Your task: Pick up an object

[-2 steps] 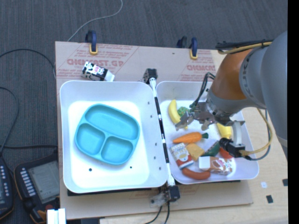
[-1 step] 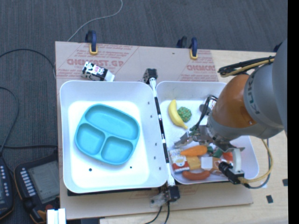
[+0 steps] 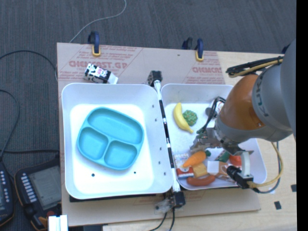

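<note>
Your arm [image 3: 262, 105] overhead, gripper [image 3: 208, 143] at the orange carrot's [image 3: 193, 160] 1 o'clock, finger state indiscernible, yellow banana [image 3: 180, 117] at 11 o'clock.

I saw the right bin's [image 3: 169, 129] near half crowded: carrot [image 3: 194, 159], sausage [image 3: 200, 180] and other toys packed together under the arm [image 3: 255, 109]. Open floor lay around the banana [image 3: 181, 117] and broccoli [image 3: 190, 116]. The blue tray [image 3: 110, 137] took up the left bin's [image 3: 67, 143] middle.
</note>
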Robot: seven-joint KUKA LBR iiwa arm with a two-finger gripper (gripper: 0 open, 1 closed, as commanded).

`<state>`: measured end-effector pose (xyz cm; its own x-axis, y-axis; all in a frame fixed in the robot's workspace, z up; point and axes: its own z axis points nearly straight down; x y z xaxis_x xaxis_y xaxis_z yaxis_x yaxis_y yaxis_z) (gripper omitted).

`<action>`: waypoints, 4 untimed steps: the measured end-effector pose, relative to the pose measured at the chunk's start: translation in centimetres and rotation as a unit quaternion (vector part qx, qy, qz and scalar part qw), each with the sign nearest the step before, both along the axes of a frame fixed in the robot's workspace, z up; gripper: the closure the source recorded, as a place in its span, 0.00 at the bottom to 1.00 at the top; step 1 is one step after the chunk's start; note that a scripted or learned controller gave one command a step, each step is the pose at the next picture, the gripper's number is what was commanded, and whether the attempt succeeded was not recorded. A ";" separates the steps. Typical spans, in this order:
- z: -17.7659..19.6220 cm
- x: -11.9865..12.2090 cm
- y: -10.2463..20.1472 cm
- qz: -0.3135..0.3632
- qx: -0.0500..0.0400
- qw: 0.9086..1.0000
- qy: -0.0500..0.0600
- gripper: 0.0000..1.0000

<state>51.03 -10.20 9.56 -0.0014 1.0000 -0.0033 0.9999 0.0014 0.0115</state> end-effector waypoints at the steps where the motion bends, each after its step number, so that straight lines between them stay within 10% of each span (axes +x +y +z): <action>1: 0.0 0.0 0.0 0.000 0.000 1.000 0.001 0.00; 2: 0.7 0.0 0.0 0.000 0.000 1.000 0.003 1.00; 3: 0.7 0.0 0.0 0.000 0.000 1.000 0.003 0.00; 4: -0.9 4.1 0.0 0.000 0.001 1.000 0.005 0.00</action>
